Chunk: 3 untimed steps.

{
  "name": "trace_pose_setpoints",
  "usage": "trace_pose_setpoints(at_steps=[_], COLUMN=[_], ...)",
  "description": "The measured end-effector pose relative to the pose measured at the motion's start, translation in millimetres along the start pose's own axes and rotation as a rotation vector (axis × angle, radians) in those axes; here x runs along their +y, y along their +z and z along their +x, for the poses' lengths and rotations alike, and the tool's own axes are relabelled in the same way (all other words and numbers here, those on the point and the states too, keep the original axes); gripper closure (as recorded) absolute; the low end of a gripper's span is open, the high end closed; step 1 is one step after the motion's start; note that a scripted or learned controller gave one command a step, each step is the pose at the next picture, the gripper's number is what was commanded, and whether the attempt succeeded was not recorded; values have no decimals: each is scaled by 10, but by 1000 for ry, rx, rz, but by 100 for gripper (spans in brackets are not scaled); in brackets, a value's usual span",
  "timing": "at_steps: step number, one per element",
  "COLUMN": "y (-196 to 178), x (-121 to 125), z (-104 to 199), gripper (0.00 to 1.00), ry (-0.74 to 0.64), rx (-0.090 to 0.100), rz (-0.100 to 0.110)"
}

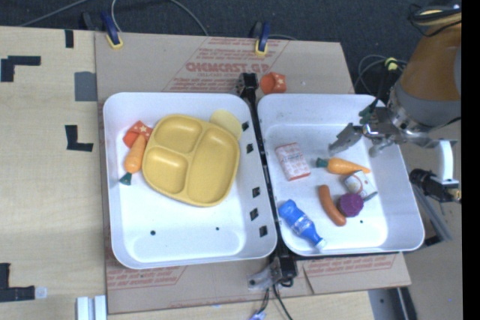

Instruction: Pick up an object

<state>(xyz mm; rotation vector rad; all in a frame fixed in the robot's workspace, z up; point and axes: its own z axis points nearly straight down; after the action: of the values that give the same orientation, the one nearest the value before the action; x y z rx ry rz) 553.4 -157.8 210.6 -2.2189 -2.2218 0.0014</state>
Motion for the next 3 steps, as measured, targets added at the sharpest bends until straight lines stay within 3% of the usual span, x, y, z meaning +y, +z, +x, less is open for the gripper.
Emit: trace_pose_setpoints(at_steps=[1,2,3], y=[1169,1241,1239], x=[-128,-586,-37], z=[-394,-68,-158], gripper=[0,0,0], ry=[1,2,0], rx=[0,-3,-3], rz=[1,-7,-7])
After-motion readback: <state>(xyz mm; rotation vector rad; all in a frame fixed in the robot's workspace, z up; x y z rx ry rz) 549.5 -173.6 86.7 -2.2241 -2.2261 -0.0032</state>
